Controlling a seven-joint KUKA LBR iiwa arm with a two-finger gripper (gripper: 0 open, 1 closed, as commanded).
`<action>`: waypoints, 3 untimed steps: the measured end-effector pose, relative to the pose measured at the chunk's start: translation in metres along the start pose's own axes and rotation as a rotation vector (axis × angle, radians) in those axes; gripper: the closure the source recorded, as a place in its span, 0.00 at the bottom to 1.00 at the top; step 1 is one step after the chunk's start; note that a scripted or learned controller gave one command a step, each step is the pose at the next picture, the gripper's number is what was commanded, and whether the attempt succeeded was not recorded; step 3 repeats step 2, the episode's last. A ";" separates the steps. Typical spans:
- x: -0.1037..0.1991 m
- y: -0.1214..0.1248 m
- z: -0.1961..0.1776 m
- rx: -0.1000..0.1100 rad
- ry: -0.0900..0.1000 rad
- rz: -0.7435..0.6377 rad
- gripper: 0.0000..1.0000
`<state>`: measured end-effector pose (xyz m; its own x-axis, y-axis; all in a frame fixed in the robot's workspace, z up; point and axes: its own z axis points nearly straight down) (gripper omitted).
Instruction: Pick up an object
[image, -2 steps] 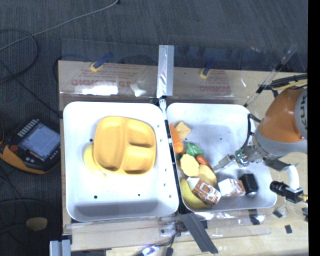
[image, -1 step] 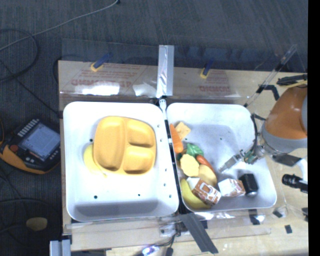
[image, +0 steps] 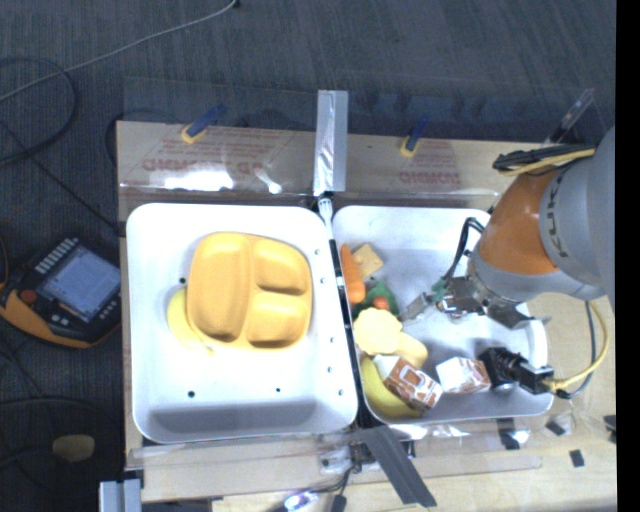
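The claw hangs low over the right bin, right of the heap of objects; I cannot tell how it stands or if it holds something. Just left of it lie a pale yellow piece, a carrot and a banana. A brown packet lies nearer. The left bin holds a yellow tray.
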<state>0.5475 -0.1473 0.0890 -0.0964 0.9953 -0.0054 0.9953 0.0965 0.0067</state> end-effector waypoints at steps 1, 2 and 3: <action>0.029 -0.007 -0.107 0.016 0.006 -0.004 0.00; 0.015 -0.041 -0.002 -0.003 0.006 -0.132 0.00; 0.015 -0.041 -0.002 -0.003 0.006 -0.132 0.00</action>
